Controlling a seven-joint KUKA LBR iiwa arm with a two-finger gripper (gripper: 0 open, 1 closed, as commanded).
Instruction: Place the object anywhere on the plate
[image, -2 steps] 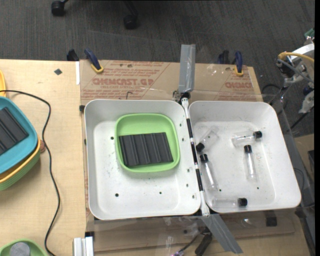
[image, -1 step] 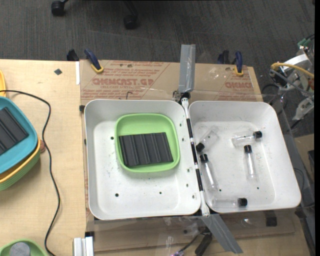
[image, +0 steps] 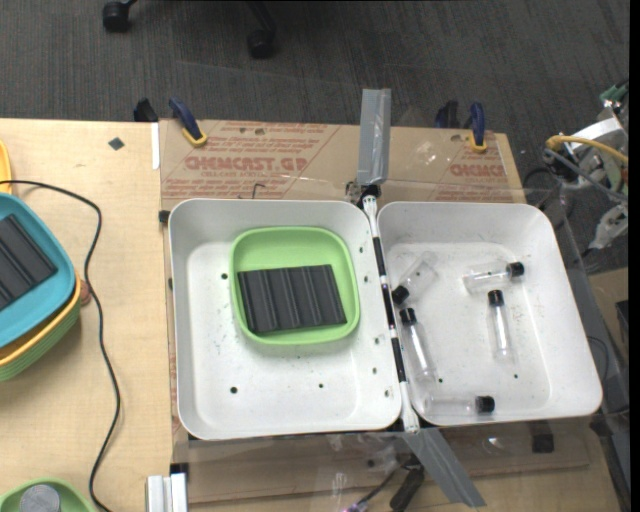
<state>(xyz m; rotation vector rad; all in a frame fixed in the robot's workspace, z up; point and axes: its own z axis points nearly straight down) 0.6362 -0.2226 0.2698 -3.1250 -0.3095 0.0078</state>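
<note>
A black cable (image: 95, 330) snakes across the wooden bench (image: 90, 180). Blue clamps (image: 186, 120) hold brown cardboard (image: 300, 155) at the bench's far edge.

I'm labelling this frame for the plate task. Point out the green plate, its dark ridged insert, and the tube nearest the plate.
green plate (image: 293, 243): camera view, far rim.
dark ridged insert (image: 293, 298): camera view, centre.
tube nearest the plate (image: 413, 340): camera view, clear body.

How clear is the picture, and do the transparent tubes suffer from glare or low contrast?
Camera view: evenly lit, sharp, with soft shadows; the green plate reads clearly, while the clear tubes in the right bin nearly blend into its white floor, only their black caps standing out; mild sheen, no strong glare.
</note>
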